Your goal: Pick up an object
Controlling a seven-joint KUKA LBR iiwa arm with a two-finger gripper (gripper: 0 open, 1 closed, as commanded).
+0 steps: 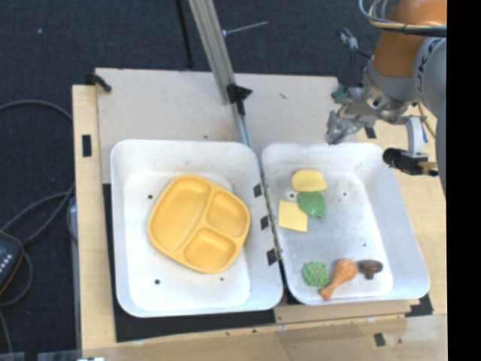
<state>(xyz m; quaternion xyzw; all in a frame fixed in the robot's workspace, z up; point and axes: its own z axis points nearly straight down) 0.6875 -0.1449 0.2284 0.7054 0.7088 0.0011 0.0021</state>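
1. Two shallow white bins, left (135,201) and right (391,224): matt, faintly speckled, foam-like or moulded plastic (cannot tell which).
2. Yellow three-compartment plastic tray (199,222): smooth, soft sheen.
3. Pale bench top of bare board (161,104): flat, matt, wood-like.
4. Slanted ribbed metal rail (210,32): silver, brushed look.
5. Toy foods, plastic by appearance: yellow square slice (292,216), green leaf piece (312,204), knobbly green broccoli (316,274), glossy orange-tan drumstick (337,277).
6. Orange arm band (409,28): smooth, shiny.
7. Dark floor (90,21): rough, carpet-like weave.
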